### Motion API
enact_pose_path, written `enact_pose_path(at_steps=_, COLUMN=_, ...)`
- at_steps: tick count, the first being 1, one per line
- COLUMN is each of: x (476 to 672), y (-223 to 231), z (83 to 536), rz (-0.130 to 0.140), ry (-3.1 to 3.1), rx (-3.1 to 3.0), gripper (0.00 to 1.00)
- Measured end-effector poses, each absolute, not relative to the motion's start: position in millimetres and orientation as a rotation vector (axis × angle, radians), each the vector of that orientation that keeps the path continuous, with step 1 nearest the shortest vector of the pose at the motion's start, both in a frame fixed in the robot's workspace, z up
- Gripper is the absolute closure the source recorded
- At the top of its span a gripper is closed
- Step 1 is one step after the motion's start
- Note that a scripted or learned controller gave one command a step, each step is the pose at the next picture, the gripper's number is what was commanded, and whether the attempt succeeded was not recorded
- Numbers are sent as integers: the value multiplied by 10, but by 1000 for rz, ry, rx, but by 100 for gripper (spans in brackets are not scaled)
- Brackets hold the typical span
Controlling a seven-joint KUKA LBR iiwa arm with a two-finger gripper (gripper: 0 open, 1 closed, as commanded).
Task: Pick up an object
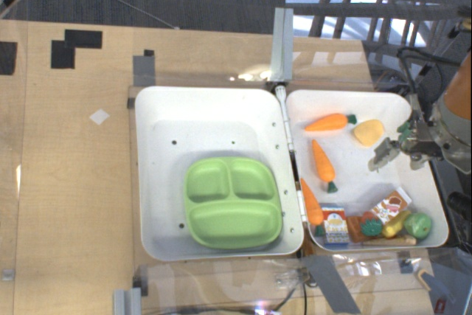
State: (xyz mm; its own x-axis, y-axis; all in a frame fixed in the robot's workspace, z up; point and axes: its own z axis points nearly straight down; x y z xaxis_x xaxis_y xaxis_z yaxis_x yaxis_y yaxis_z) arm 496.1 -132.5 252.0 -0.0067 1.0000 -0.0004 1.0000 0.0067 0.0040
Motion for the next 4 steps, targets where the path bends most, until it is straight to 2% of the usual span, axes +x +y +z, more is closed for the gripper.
enact_pose_path(at_steps=1, x=5033, y=-1041, z=970, rz=5, ry=2579, rx=1786, gripper=0)
enact_pose_path(at_steps=2, x=4904, y=-1353, z=1250, rz=8, ry=2654, rx=1660, gripper=0)
enact_pose_path(at_steps=3, x=5391, y=-895, z=1062, rz=4, ry=2659, rx=1667, gripper=0)
enact_pose_path(at_steps=4, x=5626, y=-931, z=920, rz=12, ry=2625, rx=1704, gripper=0)
